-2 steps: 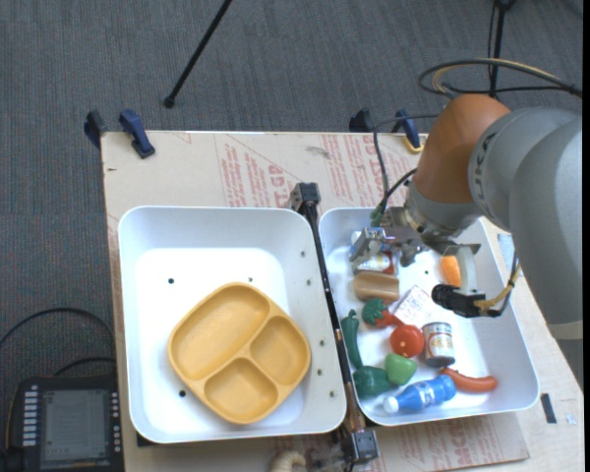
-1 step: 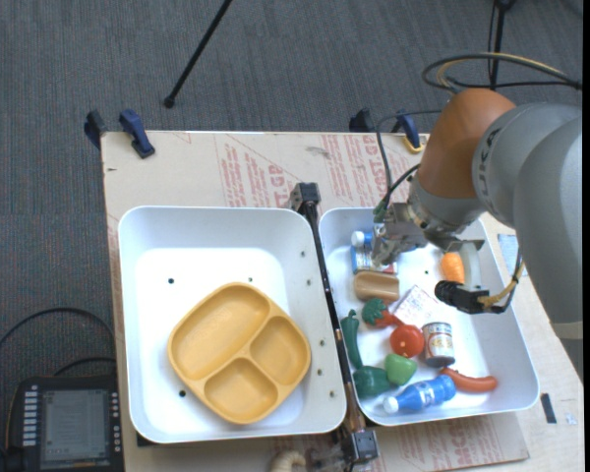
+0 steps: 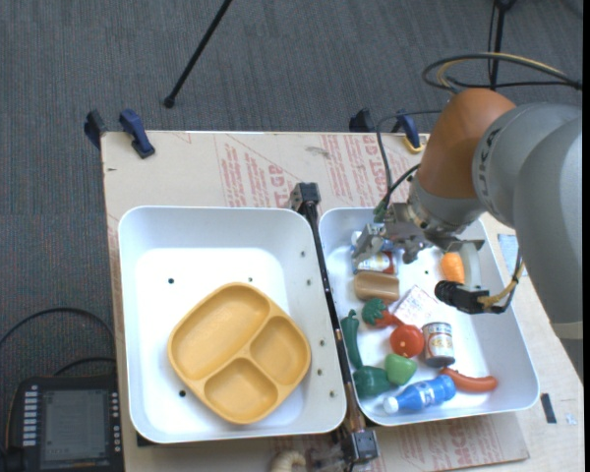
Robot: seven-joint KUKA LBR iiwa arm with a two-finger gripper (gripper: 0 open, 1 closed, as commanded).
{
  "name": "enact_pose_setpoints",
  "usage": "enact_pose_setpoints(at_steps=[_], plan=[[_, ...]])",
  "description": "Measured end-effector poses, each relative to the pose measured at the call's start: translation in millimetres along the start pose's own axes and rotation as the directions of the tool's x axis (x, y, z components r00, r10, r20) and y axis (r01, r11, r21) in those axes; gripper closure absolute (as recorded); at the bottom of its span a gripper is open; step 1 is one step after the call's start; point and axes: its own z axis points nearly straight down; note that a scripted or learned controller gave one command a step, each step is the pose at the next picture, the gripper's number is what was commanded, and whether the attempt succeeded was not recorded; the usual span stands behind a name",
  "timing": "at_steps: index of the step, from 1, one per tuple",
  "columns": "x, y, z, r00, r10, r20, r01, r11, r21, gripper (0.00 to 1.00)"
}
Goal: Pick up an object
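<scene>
a: where are the objects for picking?
b: heaped in the right bin [image 3: 516, 357]: a tan block [image 3: 376, 286], a red tomato [image 3: 406, 340], a small can [image 3: 439, 342], a blue bottle [image 3: 420, 395], a red chili [image 3: 468, 381], green vegetables [image 3: 372, 376] and an orange piece [image 3: 453, 266].
a: and the gripper?
b: the gripper [image 3: 385, 239] is low over the far left corner of that bin, just above the tan block. i cannot tell how far it is open or whether it has hold of anything.
a: the other bin?
b: the left bin [image 3: 143, 254] holds a yellow divided plate [image 3: 239, 351]. both sit on the tabletop [image 3: 226, 170].
</scene>
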Motion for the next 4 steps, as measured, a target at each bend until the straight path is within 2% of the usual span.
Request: enact_pose_setpoints(at_steps=[1,2,3,4], plan=[[7,2,20,1.0,-0.004,0.004,0.004,1.0,-0.008,0.0],[7,3,9,1.0,-0.002,0.003,0.002,1.0,-0.009,1.0],[7,3,9,1.0,-0.002,0.003,0.002,1.0,-0.009,0.0],[7,3,0,1.0,-0.001,0.002,0.001,1.0,-0.007,1.0]])
